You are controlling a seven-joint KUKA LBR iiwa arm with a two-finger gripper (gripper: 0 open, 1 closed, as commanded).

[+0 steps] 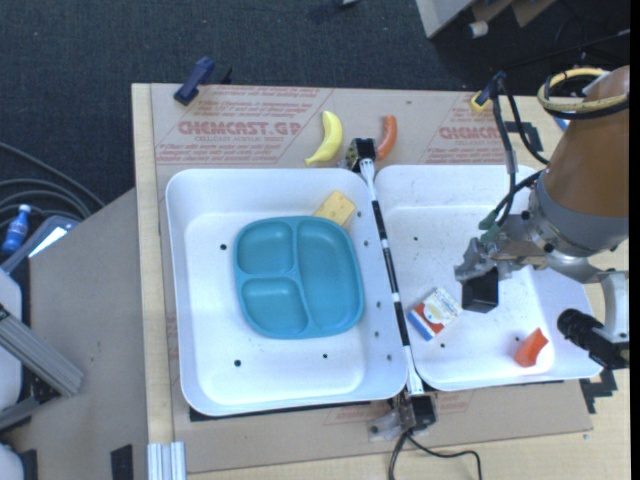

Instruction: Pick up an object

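In the right bin [455, 203] lie a small white box with red and blue print [432, 314] near its left wall and an orange-red piece [531, 348] near its front right corner. My gripper [480, 290] hangs over the middle of this bin, just right of and slightly behind the small box and left of the orange-red piece. Its dark tip looks down at the bin floor, and I see nothing held in it. The left bin [195, 298] holds a teal divided plate [298, 276] and a yellow block [335, 208] at the plate's far edge.
On the bench behind the bins lie a yellow banana [326, 138] and an orange carrot-like piece [386, 136]. A blue object [195, 80] sits at the bench's far left edge. A black rail [385, 258] divides the bins. Cables run off the bench at right.
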